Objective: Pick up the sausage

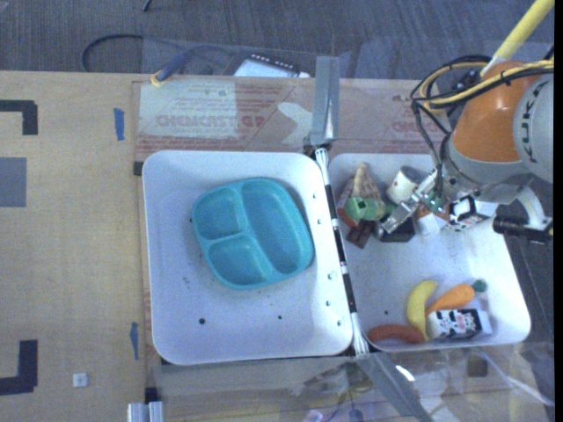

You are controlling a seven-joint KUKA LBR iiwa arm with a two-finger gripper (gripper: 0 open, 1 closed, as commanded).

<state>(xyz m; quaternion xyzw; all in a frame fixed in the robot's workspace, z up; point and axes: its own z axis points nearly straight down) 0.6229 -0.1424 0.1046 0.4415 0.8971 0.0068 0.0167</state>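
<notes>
Two white bins sit on the desk; the pincer [406, 214], grip unclear, hovers far from the sausage [396, 333], so approach comes next

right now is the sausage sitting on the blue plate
No, the sausage lies on the floor of the right bin near its front edge, beside the banana, while the blue plate sits in the left bin.

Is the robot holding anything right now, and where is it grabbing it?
I can't tell. The gripper is low over the toys in the right bin, far from the sausage, and nothing clearly sits in it.
</notes>
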